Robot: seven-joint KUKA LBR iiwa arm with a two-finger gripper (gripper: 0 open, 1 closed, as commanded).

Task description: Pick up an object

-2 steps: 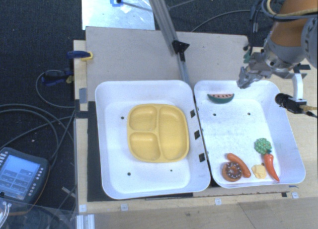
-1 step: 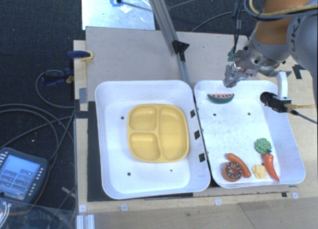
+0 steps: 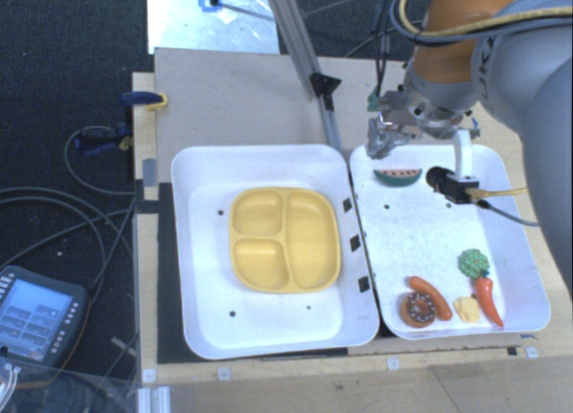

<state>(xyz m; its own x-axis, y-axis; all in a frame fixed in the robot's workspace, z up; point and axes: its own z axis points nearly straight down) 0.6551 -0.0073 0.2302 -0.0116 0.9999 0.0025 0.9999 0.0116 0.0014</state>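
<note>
At the far end of the right bin (image 3: 528,250) my end effector (image 3: 387,140) hangs just over the watermelon slice (image 3: 397,175). Can't tell its grip state from here. Yellow tray (image 3: 285,239) sits in the left bin (image 3: 201,223).

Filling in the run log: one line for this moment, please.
phase: approach | gripper: above watermelon slice, far end of right bin | grasp: none seen | left bin: yellow tray
</note>
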